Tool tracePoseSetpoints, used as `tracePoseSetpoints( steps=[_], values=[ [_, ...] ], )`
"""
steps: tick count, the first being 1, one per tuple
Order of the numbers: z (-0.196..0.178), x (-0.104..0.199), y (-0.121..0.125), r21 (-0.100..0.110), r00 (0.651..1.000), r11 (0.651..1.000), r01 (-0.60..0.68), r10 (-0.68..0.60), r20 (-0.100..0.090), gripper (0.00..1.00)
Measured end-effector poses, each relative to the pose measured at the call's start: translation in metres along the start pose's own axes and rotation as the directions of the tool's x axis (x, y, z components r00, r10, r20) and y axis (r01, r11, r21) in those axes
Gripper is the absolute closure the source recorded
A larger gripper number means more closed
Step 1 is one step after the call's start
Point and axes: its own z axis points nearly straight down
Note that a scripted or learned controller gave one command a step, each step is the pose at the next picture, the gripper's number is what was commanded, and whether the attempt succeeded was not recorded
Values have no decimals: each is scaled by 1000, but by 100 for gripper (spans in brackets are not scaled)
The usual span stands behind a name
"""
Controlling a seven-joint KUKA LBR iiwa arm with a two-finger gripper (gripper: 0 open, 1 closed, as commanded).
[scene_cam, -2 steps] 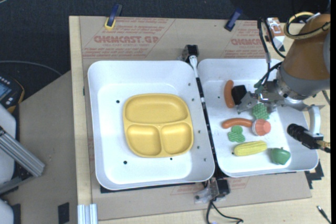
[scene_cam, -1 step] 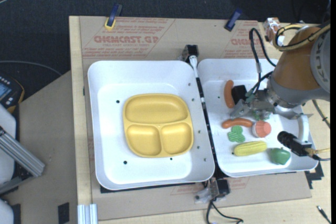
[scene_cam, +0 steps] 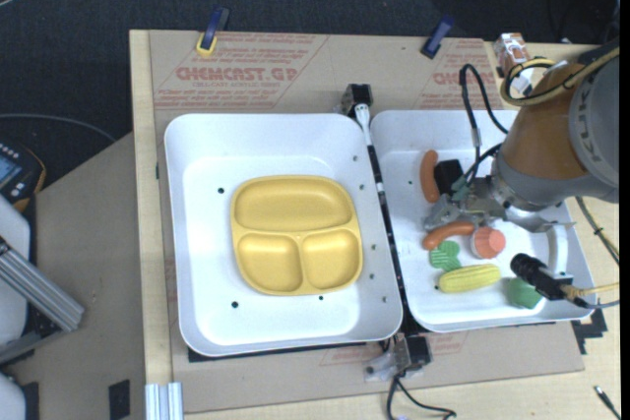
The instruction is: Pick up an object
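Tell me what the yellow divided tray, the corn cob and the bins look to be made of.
Yellow divided tray: likely moulded plastic, matte, with soft rounded compartment edges. Corn cob: seems a plastic toy, uniform yellow, slightly glossy. Left bin and right bin: probably thin formed white plastic, smooth, with rounded corners and faint sheen.

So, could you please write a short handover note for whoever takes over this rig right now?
Gripper: low in the right bin, above the toy food; nothing visibly held.
Right bin: upright sausage, lying sausage, red round piece, green piece, corn cob, green item near the front corner.
Left bin: yellow divided plate.
Done: arm has reached the pile.
Left: grasp one item and lift it.
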Motion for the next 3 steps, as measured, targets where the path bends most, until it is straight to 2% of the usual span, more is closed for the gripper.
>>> tracePoseSetpoints(
  steps=[1, 3],
  values=[
    [-11, -1, 1, -4, 1000, 1000, -2, 2, 1, 100],
    [-109, 5, -6, -11, 1000, 1000, 1, -1, 4, 100]
  ],
)
